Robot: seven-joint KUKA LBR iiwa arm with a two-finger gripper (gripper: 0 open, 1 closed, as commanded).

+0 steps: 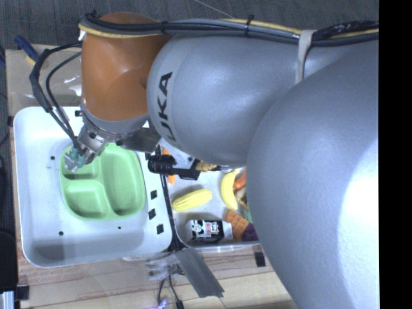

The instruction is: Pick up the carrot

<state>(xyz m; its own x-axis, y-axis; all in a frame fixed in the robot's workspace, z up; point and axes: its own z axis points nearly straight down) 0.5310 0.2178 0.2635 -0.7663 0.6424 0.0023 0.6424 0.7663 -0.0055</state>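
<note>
Hangs gripper (77,158) over green tray (122,185) at left bin's (29,172) far edge, grip state impossible to tell; carrot (240,181) probably that orange glimpse beside corn (191,200) in right bin, mostly under arm (257,108)

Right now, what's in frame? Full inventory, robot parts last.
White bins: 2, white, side by side on the bench; left bin, right bin mostly under the arm.
Divided tray: 1, light green, in the left bin.
Corn cob: 1, yellow, right bin, near the divider.
Banana-like piece: 1, yellow, right bin, at the arm's edge.
Small carton: 1, black and white, right bin, front.
Orange piece: 1, partly hidden by the arm; cannot tell if it is the carrot.
Waffle-brown item: 1, right bin, partly hidden.
Arm: 1, grey with orange band, across the right bin.
Gripper: 1, over the tray's back left corner.
</note>
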